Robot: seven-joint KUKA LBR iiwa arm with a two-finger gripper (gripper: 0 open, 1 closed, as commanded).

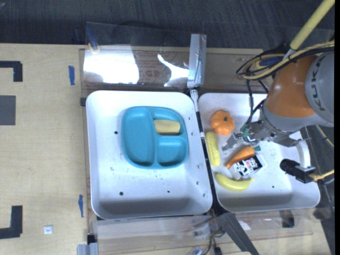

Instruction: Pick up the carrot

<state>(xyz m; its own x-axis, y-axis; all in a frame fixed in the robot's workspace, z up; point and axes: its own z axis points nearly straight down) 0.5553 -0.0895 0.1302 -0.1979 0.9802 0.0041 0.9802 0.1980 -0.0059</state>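
Observation:
The carrot (242,154) is a small orange piece lying at a slant in the right bin (276,193), between the corn cob (212,149) and a black-and-white card-like item (248,167). My gripper (240,138) hangs just above the carrot's upper side, reaching in from the right under the arm's orange band (289,97). At this angle I can't make out whether the gripper touches the carrot.
An orange toy pumpkin (222,122) lies up-left of the gripper, and a banana (232,183) lies below the carrot. The left bin (106,185) holds a blue divided plate (142,139) with a yellow block (167,127) on it. Cables (265,62) hang behind the arm.

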